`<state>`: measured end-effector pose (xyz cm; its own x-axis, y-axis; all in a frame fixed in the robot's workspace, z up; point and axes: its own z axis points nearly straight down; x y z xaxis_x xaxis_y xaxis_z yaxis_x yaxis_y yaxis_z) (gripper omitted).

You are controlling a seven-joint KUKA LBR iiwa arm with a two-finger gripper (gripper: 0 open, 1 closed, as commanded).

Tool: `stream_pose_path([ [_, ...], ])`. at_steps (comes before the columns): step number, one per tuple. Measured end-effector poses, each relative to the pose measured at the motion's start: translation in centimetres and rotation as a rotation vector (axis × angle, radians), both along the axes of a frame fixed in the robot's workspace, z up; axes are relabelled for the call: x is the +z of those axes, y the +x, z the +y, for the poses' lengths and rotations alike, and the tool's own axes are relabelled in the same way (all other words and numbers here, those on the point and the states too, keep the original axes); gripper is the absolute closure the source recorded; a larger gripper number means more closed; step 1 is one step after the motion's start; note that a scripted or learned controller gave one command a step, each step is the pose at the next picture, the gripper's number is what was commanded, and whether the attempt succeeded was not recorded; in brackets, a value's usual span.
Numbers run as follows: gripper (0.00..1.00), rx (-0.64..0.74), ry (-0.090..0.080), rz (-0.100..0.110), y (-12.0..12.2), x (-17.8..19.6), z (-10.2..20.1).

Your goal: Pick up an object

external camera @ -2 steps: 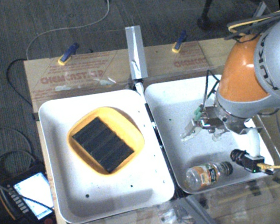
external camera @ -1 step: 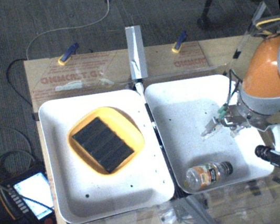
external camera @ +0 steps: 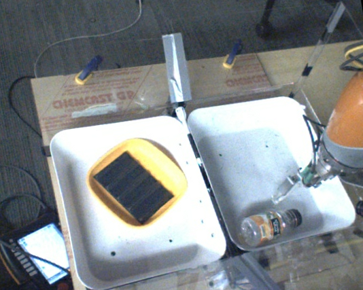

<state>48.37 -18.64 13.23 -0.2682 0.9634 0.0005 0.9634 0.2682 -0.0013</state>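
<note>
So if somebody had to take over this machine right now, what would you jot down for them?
Gripper: low in the right bin, above the bottle; whether it is open or shut is unclear.
Bottle: lying on its side by the right bin's near wall, not held.
Yellow dish with a dark block: left bin.
Done: nothing lifted yet.
Left: grasp and raise an object.

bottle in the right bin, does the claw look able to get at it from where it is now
Probably yes. The bottle lies on its side near the front wall of the right bin, with nothing on top of it, and the claw hangs just above and beside it. The close wall may crowd the grasp.
</note>
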Motion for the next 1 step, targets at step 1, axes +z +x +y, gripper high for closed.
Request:
stream_pose_path([
  [1, 0.00, -0.056, -0.002, -0.014, 2.07, -4.05, 7.07],
])
